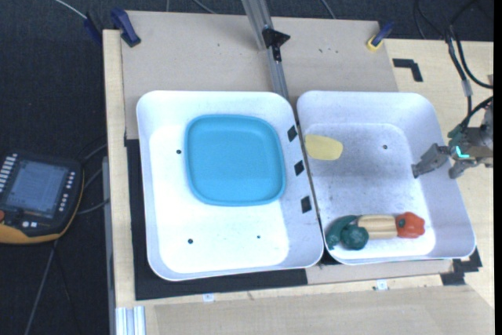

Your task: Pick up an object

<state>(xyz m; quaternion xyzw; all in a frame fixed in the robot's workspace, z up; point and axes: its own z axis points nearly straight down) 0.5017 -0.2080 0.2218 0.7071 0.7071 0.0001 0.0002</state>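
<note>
Worktop: a flat board of pale, matt wood-fibre is seen, carrying two shallow white bins side by side.
Left bin: smooth white plastic with rounded corners; a turquoise square plate with a raised rim and rounded corners is laid in it, towards the far side.
Right bin: the same moulded white shape, its floor speckled with fine grey marks.
Yellow piece: a flat, pale yellow, rounded shape is found at the far left of the right bin.
Toy: laid along the near wall of the right bin; a dark green knobbly end, a tan wooden cylinder and a red rounded end are joined in a row.
Tool: grey metal, seen at the right rim of the right bin, well apart from the toy; whether it is open or closed cannot be told.
</note>
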